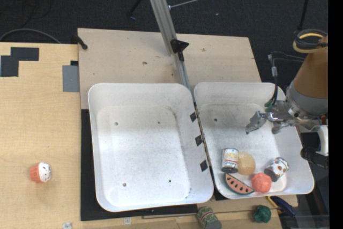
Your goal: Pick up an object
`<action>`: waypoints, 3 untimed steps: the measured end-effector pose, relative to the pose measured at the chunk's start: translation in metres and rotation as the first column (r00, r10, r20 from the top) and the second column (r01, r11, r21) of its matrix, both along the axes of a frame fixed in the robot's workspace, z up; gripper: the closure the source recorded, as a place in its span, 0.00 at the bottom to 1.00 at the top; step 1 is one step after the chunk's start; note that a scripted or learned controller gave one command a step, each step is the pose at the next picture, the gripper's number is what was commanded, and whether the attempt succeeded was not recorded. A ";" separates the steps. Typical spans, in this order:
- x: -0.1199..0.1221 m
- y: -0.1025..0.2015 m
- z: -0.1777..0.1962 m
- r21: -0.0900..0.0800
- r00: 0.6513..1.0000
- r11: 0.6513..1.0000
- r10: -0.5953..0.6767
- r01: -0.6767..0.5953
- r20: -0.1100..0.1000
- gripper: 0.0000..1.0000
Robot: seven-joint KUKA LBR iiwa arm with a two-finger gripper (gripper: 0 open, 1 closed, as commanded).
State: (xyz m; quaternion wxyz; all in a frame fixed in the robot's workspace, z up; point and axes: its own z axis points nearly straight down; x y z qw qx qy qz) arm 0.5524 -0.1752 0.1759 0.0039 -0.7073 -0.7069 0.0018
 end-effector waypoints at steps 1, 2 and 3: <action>0.006 0.007 -0.056 0.000 1.000 1.000 0.001 -0.001 0.000 0.00; 0.007 0.005 -0.043 -0.002 1.000 1.000 -0.008 0.008 0.004 1.00; 0.002 0.005 0.001 -0.003 1.000 1.000 -0.006 0.006 0.010 1.00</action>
